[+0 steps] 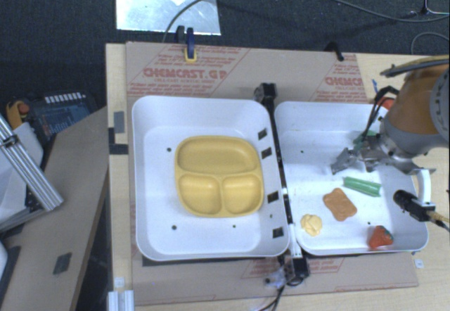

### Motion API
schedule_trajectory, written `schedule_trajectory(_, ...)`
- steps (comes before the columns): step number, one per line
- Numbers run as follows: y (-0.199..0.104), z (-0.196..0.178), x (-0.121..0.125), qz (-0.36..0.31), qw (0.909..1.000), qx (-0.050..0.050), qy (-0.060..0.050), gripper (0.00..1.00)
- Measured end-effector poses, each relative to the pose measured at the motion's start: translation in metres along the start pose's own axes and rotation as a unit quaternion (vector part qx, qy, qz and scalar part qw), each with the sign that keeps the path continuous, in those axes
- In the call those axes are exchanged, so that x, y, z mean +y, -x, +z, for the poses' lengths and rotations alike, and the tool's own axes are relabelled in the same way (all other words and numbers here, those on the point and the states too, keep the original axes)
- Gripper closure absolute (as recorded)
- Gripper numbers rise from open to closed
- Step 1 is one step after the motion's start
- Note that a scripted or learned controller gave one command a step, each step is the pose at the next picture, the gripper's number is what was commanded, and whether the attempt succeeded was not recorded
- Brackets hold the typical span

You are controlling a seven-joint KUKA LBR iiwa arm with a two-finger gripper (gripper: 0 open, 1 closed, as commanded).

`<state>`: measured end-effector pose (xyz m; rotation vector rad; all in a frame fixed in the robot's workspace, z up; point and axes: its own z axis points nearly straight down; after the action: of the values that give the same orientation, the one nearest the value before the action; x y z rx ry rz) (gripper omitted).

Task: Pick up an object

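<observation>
In the right bin (pixel 309 127) lie a green stick-shaped piece (pixel 362 185), a flat orange-brown piece (pixel 339 204), a small pale yellow piece (pixel 311 224) and a red strawberry-like piece (pixel 380 236). My gripper (pixel 351 159) hangs low over the right bin, just beyond the green piece and slightly to its left. The grey arm with its orange band (pixel 415 102) reaches in from the right. Nothing shows in the gripper's hold.
The left bin (pixel 151 162) holds a yellow divided plate (pixel 216 174). A black divider (pixel 274 162) runs between the two bins. Cables and a black connector (pixel 415 205) hang off the wrist at the right bin's edge.
</observation>
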<state>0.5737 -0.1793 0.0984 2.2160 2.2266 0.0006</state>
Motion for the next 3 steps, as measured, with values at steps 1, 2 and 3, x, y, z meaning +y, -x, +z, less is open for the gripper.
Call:
schedule_trajectory(1,0.0,0.014,0.001,0.001,1.0,0.0,0.0,0.0)
schedule_trajectory(2,0.0,0.003,0.002,0.0,1.0,-0.001,0.002,1.0)
schedule_trajectory(3,0.003,-0.041,0.001,0.001,1.0,-0.001,0.002,1.0)
